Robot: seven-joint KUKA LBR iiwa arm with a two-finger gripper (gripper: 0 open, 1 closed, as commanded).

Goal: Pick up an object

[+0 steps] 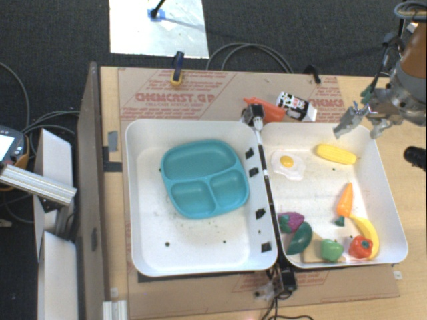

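My gripper (363,124) hangs over the far right corner of the right bin (393,199), open, with nothing between its fingers. Just below it lies a yellow corn cob (335,154). A fried egg (288,163) rests left of the cob. An orange carrot (343,202) lies mid-bin. Along the near side sit a banana (368,233), a red tomato (359,247), a green pepper (331,249), a dark green vegetable (298,238) and a purple one (290,220).
The left bin (150,245) holds a teal divided plate (204,178). Black clips run down the divider (261,179) between the bins. Behind the bins on the cardboard lie a small black-and-white box (296,105) and an orange tool (261,109).
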